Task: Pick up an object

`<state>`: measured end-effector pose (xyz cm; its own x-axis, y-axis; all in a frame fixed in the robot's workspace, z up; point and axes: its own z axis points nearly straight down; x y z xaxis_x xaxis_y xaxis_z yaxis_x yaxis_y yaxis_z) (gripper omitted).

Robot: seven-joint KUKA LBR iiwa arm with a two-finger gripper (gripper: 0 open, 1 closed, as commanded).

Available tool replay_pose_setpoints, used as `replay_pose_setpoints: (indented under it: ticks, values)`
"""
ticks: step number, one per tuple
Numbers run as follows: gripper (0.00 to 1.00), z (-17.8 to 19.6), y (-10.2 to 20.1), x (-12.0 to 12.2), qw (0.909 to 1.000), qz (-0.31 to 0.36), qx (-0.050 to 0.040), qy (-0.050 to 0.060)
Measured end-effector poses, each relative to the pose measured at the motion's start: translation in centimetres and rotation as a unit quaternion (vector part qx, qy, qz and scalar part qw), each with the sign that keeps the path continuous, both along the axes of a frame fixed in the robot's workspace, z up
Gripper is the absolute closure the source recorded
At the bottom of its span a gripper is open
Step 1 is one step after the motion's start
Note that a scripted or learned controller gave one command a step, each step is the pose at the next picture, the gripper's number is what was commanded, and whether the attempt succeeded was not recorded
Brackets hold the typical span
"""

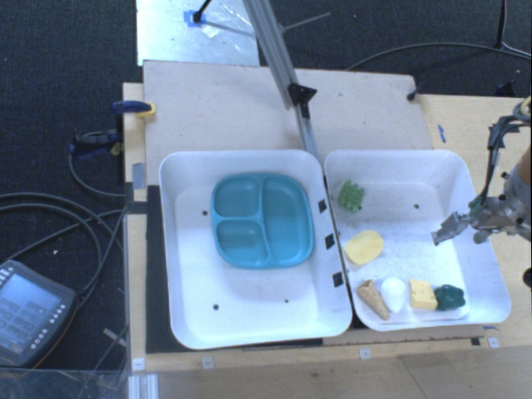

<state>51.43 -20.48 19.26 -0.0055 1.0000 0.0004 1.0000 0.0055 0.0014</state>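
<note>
A pale wooden surface (249,106) sits on dark carpet and carries two white bins side by side. The left bin (187,306) holds a teal divided plate (262,220). The right bin (465,173) holds the loose things: a green lump (351,195) at about ten o'clock in the bin, a yellow piece (364,247) at eight, and along the six o'clock edge a row of a tan cone (373,298), a white egg (393,293), a yellow block (422,294) and a dark green piece (450,297). The hand (453,228) hangs over the bin's three o'clock side, pointing toward nine; whether its fingers are spread or closed I cannot tell, and nothing is visible between them. By my reading, the task is barely begun: every object lies in the bin, none lifted. Choosing one, descending, gripping and raising all remain.
</note>
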Motion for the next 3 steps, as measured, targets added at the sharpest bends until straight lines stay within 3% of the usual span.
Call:
replay_pose_setpoints:
  ticks: [1,3]
  values:
    - [0.0,0.0,0.0,0.0,1.0,-0.001,0.0,0.0]
    - [0.0,-9.6,0.7,-0.1,1.0,-0.003,0.0003,0.002]
